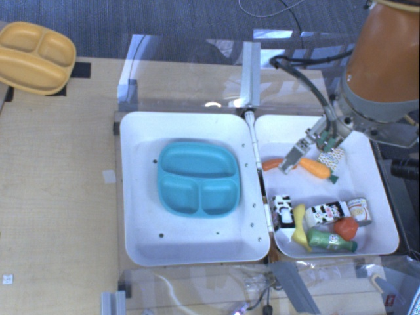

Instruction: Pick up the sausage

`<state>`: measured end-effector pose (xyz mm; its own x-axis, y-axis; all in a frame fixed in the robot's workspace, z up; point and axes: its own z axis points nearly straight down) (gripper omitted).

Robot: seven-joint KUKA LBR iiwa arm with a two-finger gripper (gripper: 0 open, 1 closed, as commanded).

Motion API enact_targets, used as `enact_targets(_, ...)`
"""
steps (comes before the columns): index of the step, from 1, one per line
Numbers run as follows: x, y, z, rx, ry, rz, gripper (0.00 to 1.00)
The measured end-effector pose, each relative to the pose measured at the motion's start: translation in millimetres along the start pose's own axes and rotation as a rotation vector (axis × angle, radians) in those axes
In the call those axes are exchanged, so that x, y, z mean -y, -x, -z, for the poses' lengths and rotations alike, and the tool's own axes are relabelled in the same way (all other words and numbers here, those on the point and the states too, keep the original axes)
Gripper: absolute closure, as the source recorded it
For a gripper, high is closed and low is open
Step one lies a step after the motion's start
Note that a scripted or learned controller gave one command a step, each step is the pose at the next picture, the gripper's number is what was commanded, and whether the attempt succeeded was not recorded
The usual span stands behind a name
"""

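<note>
The sausage [271, 165] is a small red-orange piece lying by the left wall of the right bin [387, 225], near the divider. My gripper [289, 163] reaches down at a slant from the upper right. Its tip sits right at the sausage's right end and covers part of it. An orange carrot [315, 168] with a green end lies just to the right of the gripper tip. Nothing shows as lifted; the sausage rests on the bin floor.
Several toy foods crowd the right bin's front: a black-and-white carton [282, 212], a banana [298, 226], a cow-print carton [328, 213], a can [358, 210], a tomato [346, 228], a green bottle [332, 242]. A blue divided plate [199, 178] sits in the left bin [141, 235]. A yellow tray [36, 54] lies far left.
</note>
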<state>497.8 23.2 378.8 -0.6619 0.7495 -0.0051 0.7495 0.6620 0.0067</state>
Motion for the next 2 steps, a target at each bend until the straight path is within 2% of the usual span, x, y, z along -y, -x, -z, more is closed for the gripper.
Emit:
enact_targets(1,-21.2,20.0,58.2,0.003,0.002,0.244,0.0)
enact_targets(2,-3.8,-19.6,-58.4,-0.001,0.0,0.392,0.0)
